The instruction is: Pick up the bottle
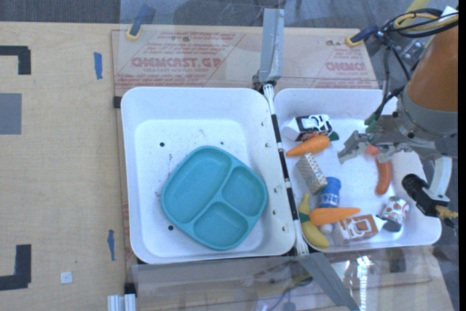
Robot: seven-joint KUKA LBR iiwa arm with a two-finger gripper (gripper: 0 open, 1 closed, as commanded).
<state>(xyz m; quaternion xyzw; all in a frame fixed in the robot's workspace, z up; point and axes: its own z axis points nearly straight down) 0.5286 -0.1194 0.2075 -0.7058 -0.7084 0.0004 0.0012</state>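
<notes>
- Probably light and rigid: small blue bottle (330,194) with a white band, lying in the right bin (419,226) between a grey grater-like block (312,172) and an orange carrot (333,215).
- Likely slick plastic, prone to roll; best taken across the body, not the cap end.
- Crowded by neighbours, so little room beside it.
- Gripper (359,144) spread apart, holding nothing, hovering above the bin's middle, up and right of the bottle.
- Readable in red on the clear sheet (182,58) behind the bins: "CHEMCAST GP". Bottle label too small to read.
</notes>
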